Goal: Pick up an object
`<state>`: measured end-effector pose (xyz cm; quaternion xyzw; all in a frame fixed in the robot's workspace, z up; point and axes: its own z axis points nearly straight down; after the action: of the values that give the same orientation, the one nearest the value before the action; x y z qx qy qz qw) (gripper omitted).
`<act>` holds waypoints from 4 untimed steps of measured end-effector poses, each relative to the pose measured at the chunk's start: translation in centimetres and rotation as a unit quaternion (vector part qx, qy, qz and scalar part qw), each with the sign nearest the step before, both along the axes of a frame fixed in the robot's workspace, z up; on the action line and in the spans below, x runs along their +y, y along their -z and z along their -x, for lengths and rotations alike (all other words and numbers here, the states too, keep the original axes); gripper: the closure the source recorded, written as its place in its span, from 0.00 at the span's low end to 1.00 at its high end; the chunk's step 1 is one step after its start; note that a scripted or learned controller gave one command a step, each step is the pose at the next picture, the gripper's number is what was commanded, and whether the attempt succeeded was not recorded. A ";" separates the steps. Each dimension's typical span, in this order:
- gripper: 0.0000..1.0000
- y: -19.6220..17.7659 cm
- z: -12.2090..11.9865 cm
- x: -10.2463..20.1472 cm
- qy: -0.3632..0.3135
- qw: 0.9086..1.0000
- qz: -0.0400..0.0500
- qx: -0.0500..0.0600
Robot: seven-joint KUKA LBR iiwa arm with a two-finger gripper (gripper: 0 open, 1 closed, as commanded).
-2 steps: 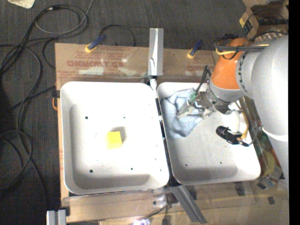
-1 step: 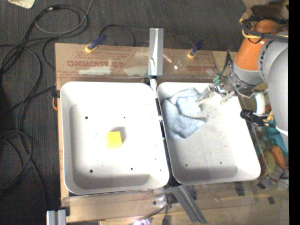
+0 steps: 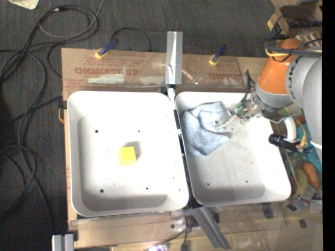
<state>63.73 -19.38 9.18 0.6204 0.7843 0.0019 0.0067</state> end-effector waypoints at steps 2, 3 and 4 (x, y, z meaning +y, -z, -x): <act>0.00 -1.1 -0.1 0.2 -0.001 1.000 0.000 -0.001; 1.00 -2.0 -0.2 0.3 -0.002 1.000 -0.001 -0.001; 0.00 -2.0 -0.2 0.3 -0.002 1.000 -0.001 -0.001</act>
<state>63.93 -19.06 11.18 0.6191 0.7853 0.0033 0.0074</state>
